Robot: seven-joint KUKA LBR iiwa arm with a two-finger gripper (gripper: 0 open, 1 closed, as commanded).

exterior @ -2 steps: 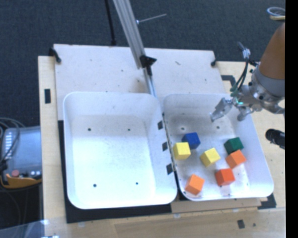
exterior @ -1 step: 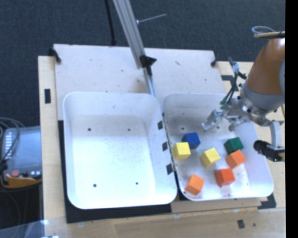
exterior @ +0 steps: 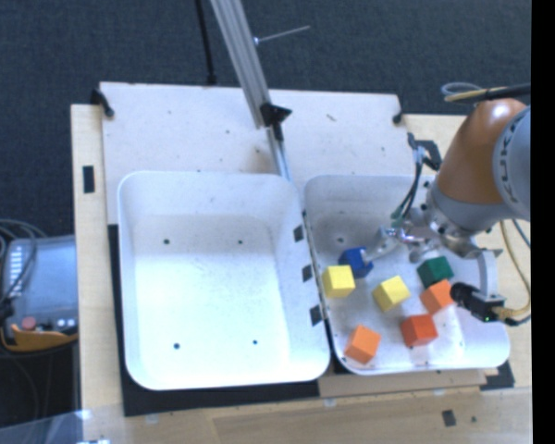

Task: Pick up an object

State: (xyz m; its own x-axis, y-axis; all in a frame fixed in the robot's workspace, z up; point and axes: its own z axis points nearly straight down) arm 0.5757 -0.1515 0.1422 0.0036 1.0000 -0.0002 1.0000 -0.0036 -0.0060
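Altogether seven blocks lie in the right bin [exterior: 319,197], all in its lower half. Two are yellow: one yellow block [exterior: 339,280] sits near the bin's left wall at about nine o'clock, and the other yellow block [exterior: 390,292] lies close to the bin's middle. One blue block [exterior: 355,261] is just beside the first yellow one, at its one o'clock. One green block [exterior: 434,271] sits toward three o'clock, with an orange block [exterior: 436,295] touching it at its six o'clock. One red block [exterior: 419,329] lies at about five o'clock of the bin, and a second orange block [exterior: 362,343] rests near the bottom rim at seven o'clock, apart from the others. That makes two yellow, two orange, one blue, one green, one red.

One arm [exterior: 486,169] reaches in from three o'clock, and its gripper [exterior: 400,235] hangs over the upper middle of the right bin, just at one o'clock of the blue block. Whether its pincer is spread or pressed together, I cannot tell; no block shows between its tips.

One left bin [exterior: 129,248] stands beside the right one, their walls touching.
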